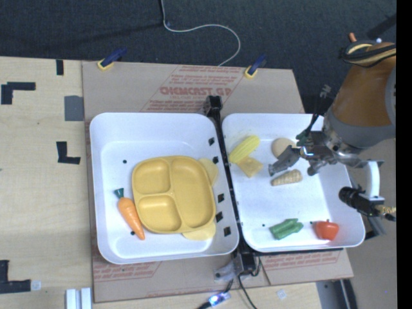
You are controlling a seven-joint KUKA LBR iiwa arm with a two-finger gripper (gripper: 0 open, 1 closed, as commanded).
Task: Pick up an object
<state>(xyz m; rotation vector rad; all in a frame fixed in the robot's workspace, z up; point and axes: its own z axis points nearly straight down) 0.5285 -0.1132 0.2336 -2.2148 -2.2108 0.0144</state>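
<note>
The bread roll (286,179) lies in the right bin (341,237), just under the gripper (298,163), whose two fingers stand spread apart with nothing between them. You can see an egg (280,147) just beside the gripper's upper side, and corn (244,148) with a yellow block (250,167) near the divider. A green pepper (285,228) and a tomato (327,230) sit along the near wall. In the left bin (103,172) a carrot (131,215) touches a yellow tray (174,194).

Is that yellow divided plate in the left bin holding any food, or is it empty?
Empty. The yellow divided plate shows three bare compartments; the carrot lies beside it on the left bin floor, not on it.
</note>
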